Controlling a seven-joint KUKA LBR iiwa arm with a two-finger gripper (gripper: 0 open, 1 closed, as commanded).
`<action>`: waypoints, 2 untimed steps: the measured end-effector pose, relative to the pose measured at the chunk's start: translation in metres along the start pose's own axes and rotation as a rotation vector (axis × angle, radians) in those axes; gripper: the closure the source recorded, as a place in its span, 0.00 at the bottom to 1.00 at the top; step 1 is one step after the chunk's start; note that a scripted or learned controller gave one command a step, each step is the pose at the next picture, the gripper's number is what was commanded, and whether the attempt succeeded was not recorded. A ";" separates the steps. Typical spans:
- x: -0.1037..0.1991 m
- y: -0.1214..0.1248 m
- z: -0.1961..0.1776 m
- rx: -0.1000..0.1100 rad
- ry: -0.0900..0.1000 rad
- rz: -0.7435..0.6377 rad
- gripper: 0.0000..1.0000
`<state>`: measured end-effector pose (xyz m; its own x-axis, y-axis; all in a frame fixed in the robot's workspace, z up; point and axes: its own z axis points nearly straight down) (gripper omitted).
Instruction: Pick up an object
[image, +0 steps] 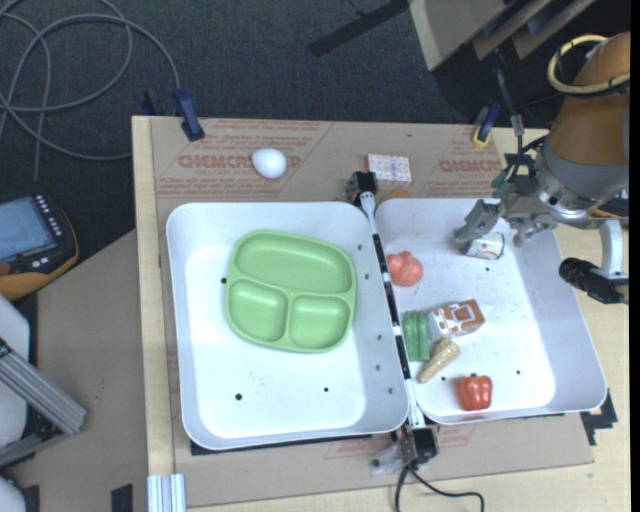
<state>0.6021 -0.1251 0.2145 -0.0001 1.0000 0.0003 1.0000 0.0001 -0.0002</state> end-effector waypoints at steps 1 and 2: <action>-0.038 0.035 0.058 -0.001 -0.002 0.001 0.00; -0.056 0.064 0.130 0.000 -0.002 -0.001 0.00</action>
<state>0.6661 -0.1809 0.0840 -0.0006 1.0000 -0.0013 1.0000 0.0006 0.0002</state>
